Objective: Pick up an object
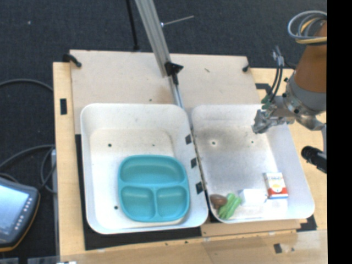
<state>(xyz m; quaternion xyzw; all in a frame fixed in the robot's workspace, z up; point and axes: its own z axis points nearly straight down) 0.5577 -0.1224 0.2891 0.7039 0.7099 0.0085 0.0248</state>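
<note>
My gripper hangs over the upper right part of the right bin, above bare bin floor. Along the bin's front edge lie a brown rounded object, a green pod-like object, a white block and a small white box with an orange-red label. All of these sit well below the gripper in the view, apart from it. Nothing shows between the fingers.
The left bin holds a teal divided tray. A slanted metal rail runs from the top down to the gap between the bins. A tablet lies off the bench at the lower left.
</note>
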